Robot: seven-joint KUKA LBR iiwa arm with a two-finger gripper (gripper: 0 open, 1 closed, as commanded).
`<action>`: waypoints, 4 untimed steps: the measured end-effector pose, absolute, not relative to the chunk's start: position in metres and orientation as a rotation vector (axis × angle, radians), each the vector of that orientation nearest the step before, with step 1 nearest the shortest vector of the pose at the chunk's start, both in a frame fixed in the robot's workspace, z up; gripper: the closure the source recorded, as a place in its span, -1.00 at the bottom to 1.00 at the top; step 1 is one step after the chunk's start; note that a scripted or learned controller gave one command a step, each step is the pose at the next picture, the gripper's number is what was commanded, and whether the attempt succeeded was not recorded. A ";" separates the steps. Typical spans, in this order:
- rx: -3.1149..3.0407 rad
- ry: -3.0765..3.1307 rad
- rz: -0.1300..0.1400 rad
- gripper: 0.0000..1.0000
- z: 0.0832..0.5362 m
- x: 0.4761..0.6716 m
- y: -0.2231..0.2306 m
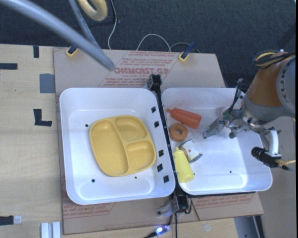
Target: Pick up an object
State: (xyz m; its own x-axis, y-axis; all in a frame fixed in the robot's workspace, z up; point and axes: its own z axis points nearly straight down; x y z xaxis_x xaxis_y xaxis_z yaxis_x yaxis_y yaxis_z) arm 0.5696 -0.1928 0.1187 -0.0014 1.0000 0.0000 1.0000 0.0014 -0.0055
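My gripper hangs over the middle of the right bin, reaching in from the right. To its left along the bin's left side lie an orange carrot-like piece, a small tan ring, a white and grey object and a yellow bottle. The gripper sits apart from all of them, nearest the white object and the ring. Nothing shows between its fingers.
The left bin holds a yellow divided plate. A black divider separates the two bins. The arm's grey body with its orange band stands over the right bin's right edge. Grey tubes cross the top left.
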 end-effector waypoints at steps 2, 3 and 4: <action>-2.222 -2.228 0.000 1.00 0.096 0.571 -0.193; -2.221 -2.226 -0.004 1.00 0.150 0.568 -0.182; -2.223 -2.227 -0.003 1.00 0.206 0.571 -0.192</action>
